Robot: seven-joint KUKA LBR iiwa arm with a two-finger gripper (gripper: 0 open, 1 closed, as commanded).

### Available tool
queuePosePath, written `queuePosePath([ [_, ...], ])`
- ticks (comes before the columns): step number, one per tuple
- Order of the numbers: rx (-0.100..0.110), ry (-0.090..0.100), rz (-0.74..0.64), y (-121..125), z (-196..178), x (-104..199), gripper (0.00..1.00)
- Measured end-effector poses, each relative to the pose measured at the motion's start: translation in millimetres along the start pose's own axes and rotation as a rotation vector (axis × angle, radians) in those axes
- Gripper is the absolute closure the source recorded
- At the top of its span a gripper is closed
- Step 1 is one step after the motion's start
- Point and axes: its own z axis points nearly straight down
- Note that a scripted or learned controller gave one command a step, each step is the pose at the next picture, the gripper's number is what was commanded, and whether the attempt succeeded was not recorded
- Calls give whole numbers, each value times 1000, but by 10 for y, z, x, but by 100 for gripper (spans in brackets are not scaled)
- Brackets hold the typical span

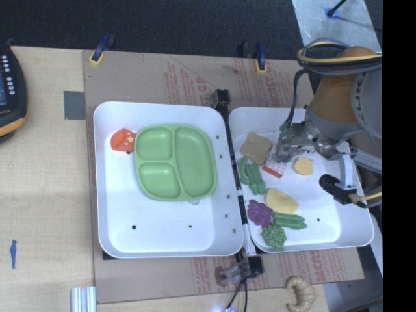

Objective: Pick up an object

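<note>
Up close, tool [284,149] above red-and-white packet [273,169], long axis slanting.

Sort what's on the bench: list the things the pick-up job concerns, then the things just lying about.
Job: gripper; right bin with tan slice, yellow round, yellow wedge, purple piece, green vegetables.

Lying about: green divided plate, red piece, blue clamps, pendant.
</note>
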Motion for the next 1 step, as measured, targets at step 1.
queuePosePath([
  [1, -17, -3, 4, -106, 187, 24, 100],
])
